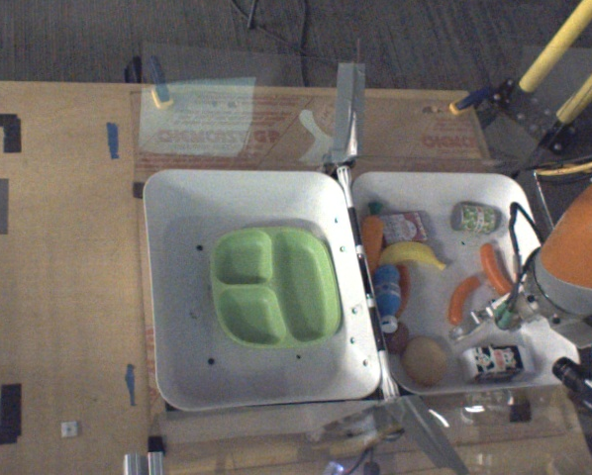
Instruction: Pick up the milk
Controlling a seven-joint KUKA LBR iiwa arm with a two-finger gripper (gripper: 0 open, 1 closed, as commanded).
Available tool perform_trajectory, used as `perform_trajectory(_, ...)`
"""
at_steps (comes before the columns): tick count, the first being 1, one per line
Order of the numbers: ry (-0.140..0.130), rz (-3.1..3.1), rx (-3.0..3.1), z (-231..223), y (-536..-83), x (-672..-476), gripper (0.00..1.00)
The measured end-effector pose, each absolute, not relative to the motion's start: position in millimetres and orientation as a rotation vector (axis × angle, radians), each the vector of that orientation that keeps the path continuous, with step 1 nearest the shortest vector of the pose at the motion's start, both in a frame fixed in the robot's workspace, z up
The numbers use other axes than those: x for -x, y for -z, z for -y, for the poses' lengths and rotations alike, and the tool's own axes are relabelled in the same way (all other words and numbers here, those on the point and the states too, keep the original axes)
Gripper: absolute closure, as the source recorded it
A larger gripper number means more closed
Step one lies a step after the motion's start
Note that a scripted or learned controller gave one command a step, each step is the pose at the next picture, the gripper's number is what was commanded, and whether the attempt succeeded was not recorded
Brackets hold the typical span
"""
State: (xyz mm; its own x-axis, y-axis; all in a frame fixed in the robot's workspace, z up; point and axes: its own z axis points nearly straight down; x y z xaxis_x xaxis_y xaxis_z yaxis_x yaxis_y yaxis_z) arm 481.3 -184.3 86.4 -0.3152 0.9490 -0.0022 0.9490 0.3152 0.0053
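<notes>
We judge the small black-and-white milk carton, lying just below our jaws in the right white bin, light and fairly stiff; grip its flat sides. Jaws' state: cannot tell.

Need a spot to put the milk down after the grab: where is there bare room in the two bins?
Roomiest: the left bin, whose white floor rings the green divided plate on every side. The right bin is crowded: carrot, banana, blue bottle, two sausages, potato and milk carton. A small bare patch lies between banana and potato.
</notes>
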Motion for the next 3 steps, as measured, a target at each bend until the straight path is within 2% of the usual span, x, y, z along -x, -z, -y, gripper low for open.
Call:
perform_trajectory(1,-0.002,-2.577,-1.788,175,-86,-480.2,0.0)
perform_trajectory(2,-0.001,-2.598,-1.759,225,-128,-479.7,0.0)
perform_trajectory(3,-0.001,-2.637,-1.707,150,-94,-480.3,0.0)
